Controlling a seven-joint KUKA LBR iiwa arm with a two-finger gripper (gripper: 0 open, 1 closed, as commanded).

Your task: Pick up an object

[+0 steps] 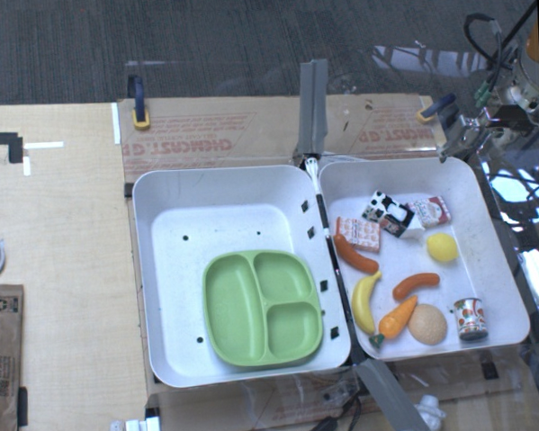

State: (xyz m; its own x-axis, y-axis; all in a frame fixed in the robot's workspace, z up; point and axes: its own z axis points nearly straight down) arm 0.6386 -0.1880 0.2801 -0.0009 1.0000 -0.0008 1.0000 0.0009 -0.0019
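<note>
Jaws of the gripper at the upper right of the frame, above the far right corner of the right bin; whether they are apart or together cannot be told. Right bin: lemon, banana, carrot, two sausages, can, cartons. Left bin, centre frame: green divided plate. Both rest on the tabletop.

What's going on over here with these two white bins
A robot arm's gripper sits at the far right corner of the right bin, with nothing seen between its fingers. That bin holds toy food: a banana, carrot, lemon, a can and more. The left bin holds a green divided plate.
</note>
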